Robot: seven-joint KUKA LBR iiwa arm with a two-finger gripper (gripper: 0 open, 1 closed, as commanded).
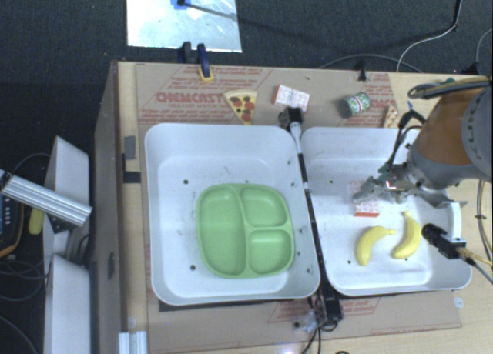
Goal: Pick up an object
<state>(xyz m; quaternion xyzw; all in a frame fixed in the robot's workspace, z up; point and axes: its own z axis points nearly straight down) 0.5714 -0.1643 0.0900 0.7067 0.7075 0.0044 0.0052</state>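
Observation:
In the right bin (339, 152) lie two yellow bananas, one (372, 242) left of the other (408, 237), near the front. A small white and red packet (367, 206) lies just behind the left banana. My gripper (375, 188) hangs low over the bin, directly above and behind that packet, with the grey arm and its orange band (451, 133) reaching in from the right. Whether the gripper touches the packet I cannot tell.
The left bin (177, 152) holds a green divided plate (245, 229). On the cardboard behind the bins lie a pizza-slice toy (241, 104), a white and red card (291, 97) and a small green can (356, 104). A black divider runs between the bins.

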